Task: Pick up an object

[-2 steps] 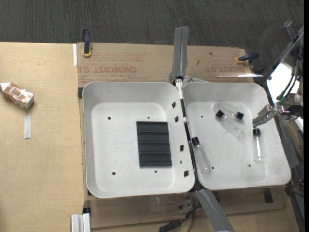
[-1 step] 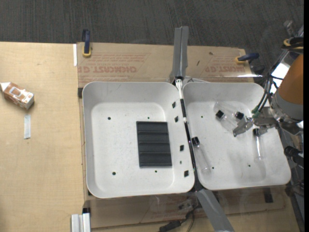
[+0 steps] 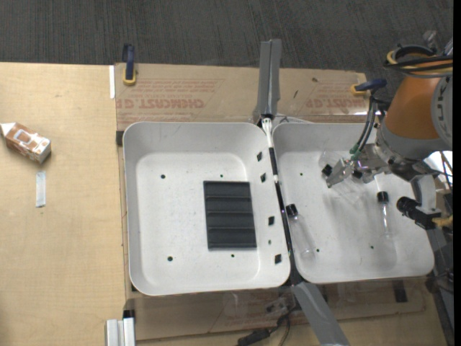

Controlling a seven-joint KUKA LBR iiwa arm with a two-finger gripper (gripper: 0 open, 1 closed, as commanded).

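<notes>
A black ridged rectangular block (image 3: 230, 215) lies flat in the middle of the left bin (image 3: 144, 193). My gripper (image 3: 338, 173) hangs over the upper middle of the right bin (image 3: 410, 265), low above the floor, with the grey arm and its orange band (image 3: 418, 107) rising behind it to the right. Something clear and glassy (image 3: 386, 218) seems to lie on the right bin's floor, just right of and below the gripper, but it is faint. I see nothing held in the gripper.
A small brown-and-white box (image 3: 27, 143) and a white strip (image 3: 40, 189) lie on the wooden bench at far left. Blue clamps (image 3: 128, 62) pin the cardboard sheet (image 3: 180, 96) behind the bins. A metal divider (image 3: 270, 85) runs between the bins.
</notes>
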